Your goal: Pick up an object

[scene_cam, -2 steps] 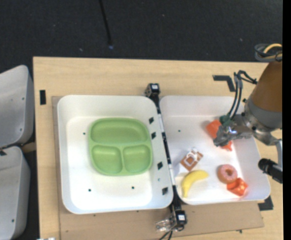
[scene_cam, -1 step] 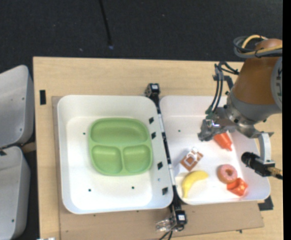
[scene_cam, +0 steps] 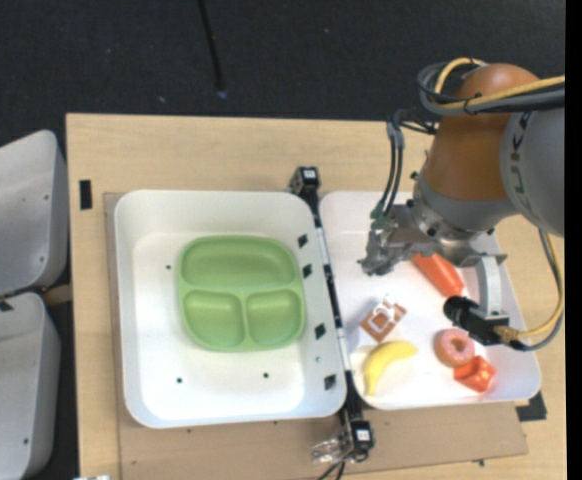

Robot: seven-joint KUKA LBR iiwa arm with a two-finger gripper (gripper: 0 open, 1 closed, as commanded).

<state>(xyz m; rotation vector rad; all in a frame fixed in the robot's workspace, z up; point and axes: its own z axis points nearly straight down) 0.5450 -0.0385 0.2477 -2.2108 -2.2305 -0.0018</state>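
The right bin (scene_cam: pixel 351 218) holds several toy foods. An orange carrot (scene_cam: pixel 439 272) lies near the middle, partly under the arm. A yellow banana (scene_cam: pixel 386 363) rests by the front left corner. A brown and white block (scene_cam: pixel 383 318) sits just above the banana. A pink donut (scene_cam: pixel 454 346) and a red pepper (scene_cam: pixel 476 373) lie at the front right. My gripper (scene_cam: pixel 379 253) hangs low over the bin's left middle, just left of the carrot and above the block. Nothing shows between its fingers.
The left bin (scene_cam: pixel 141 388) holds a green divided tray (scene_cam: pixel 241 291). A black clamp (scene_cam: pixel 305 180) sits at the back where the bins meet. A black cable fitting (scene_cam: pixel 476 320) juts out over the right bin near the donut. White chairs stand at the far left.
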